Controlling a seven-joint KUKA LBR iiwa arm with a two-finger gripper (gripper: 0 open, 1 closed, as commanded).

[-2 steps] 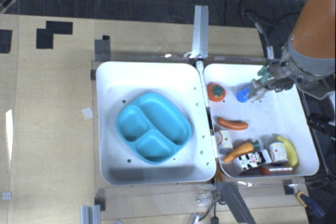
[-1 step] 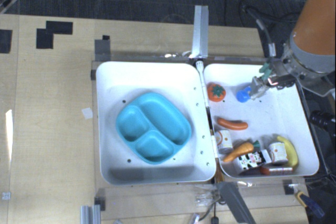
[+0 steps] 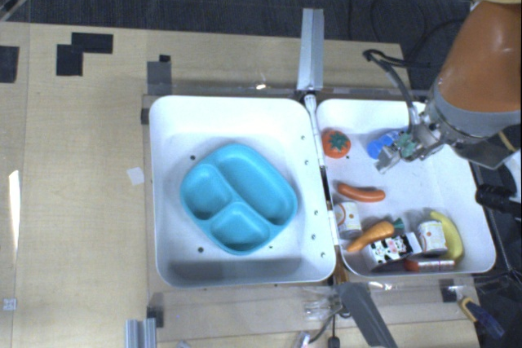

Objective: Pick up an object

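Pincer (image 3: 391, 156) tips blurred; blue object (image 3: 378, 147) half hidden.

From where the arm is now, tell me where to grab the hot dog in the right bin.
Take the hot dog across its narrow middle, coming straight down. It lies flat, lengthwise left to right, with bare bin floor on both long sides, so the claw should fit.

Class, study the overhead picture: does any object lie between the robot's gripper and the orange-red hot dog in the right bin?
Nothing visible does. The gripper hangs above the right white bin, beside a small blue object. The orange-red hot dog lies lower left of it, with bare bin floor between.
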